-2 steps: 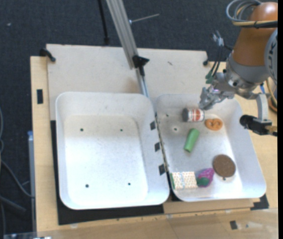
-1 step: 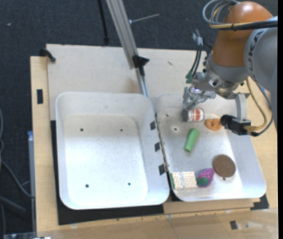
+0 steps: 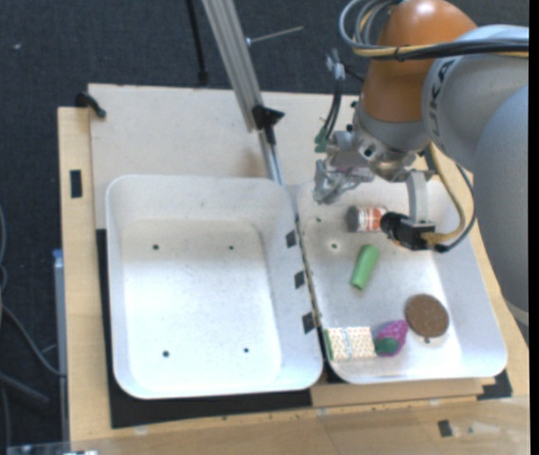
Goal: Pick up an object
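Tan wooden surface with two white bins: left bin, right bin. Grey arm over right bin's far end, end effector grip state unclear. In right bin: green cylinder, brown disc, patterned block, purple-green toy, small bottle

Bench bearing two white bins

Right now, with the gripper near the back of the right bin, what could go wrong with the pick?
1. The gripper hangs near the right bin's back corner, beside the divider; descending, it may strike the wall.
2. The small bottle lies on its side and may roll away.
3. The green cylinder could likewise slip.
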Available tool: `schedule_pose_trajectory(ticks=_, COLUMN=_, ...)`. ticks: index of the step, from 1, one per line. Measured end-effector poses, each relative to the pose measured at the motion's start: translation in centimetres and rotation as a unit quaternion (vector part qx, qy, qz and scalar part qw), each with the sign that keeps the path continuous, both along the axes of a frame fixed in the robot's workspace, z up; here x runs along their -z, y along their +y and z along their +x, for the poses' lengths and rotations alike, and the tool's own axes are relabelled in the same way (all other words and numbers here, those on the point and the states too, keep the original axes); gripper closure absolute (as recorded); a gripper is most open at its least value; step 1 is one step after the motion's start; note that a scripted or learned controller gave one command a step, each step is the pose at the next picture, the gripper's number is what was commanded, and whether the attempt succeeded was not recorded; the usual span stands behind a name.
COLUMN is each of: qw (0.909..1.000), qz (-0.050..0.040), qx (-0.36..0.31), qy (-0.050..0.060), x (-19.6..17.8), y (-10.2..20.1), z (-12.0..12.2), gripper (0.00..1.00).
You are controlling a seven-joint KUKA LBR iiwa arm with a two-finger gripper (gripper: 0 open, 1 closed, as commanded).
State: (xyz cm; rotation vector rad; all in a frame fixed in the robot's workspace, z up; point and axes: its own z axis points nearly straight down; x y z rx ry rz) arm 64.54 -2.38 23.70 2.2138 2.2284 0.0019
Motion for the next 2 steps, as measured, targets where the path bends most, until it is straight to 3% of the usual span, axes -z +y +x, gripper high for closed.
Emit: schedule_pose_trajectory(ticks=2, qw=1.0, qz=0.0, qx=0.0, qy=0.0, x=0.6, y=11.2, z=1.7, gripper=1.0)
